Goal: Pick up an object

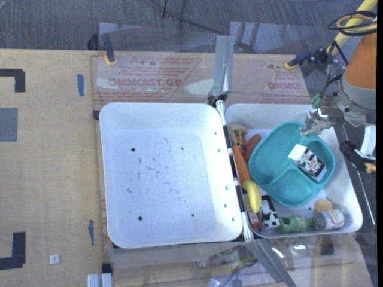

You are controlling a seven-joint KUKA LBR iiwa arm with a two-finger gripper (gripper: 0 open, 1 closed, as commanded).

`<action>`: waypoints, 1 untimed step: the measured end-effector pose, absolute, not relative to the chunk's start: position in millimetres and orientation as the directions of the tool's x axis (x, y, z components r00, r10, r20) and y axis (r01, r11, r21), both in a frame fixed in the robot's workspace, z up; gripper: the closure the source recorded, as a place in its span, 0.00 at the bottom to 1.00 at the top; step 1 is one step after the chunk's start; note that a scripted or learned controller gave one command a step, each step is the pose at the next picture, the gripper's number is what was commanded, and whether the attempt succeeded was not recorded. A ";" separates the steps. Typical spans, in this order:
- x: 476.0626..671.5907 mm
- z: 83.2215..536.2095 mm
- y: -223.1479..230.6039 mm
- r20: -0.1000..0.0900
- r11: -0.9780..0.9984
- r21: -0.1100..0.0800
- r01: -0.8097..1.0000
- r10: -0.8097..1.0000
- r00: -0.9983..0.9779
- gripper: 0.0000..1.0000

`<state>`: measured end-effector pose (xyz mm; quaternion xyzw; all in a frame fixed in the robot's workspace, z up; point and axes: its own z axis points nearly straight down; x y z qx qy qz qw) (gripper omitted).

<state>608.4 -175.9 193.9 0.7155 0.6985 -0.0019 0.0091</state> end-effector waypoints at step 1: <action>608.2 190.4 -168.2 -0.002 -0.019 0.002 1.000 1.000 0.019 0.00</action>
